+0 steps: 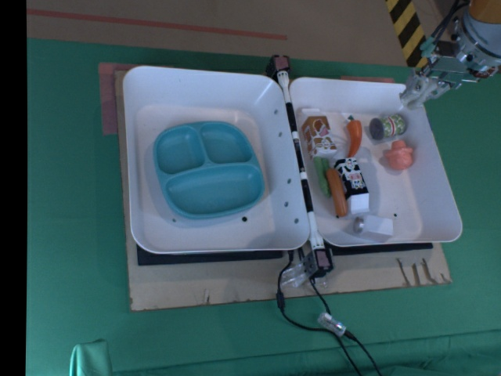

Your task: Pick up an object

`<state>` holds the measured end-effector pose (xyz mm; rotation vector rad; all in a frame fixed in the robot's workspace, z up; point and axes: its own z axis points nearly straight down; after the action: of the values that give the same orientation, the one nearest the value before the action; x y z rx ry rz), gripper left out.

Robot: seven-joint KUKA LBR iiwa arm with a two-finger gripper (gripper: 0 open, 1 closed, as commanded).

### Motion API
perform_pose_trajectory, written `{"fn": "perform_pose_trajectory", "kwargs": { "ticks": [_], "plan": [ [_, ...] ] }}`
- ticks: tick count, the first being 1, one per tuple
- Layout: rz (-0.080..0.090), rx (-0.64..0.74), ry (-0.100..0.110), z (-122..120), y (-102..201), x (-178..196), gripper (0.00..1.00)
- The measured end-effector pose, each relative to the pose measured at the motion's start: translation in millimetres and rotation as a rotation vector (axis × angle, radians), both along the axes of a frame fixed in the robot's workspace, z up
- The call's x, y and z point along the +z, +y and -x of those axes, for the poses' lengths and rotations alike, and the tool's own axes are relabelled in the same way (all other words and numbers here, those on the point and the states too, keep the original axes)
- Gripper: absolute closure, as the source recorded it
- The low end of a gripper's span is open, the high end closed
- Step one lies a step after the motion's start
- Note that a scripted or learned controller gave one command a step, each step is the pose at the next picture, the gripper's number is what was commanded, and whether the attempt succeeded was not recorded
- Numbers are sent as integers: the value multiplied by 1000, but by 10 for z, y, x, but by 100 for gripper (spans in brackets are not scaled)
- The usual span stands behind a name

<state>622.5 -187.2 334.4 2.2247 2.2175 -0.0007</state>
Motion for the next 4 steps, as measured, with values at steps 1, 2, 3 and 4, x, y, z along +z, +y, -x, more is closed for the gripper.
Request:
{"fn": "perform_pose_trajectory", "kwargs": {
  "ticks": [1,2,3,4],
  "plan": [
    [0,0,0,576,1,59,100],
    [0,0,0,1096,0,181,100],
    [1,0,0,1203,-1,204,100],
    [0,0,0,1369,0,176,100]
  ]
}}
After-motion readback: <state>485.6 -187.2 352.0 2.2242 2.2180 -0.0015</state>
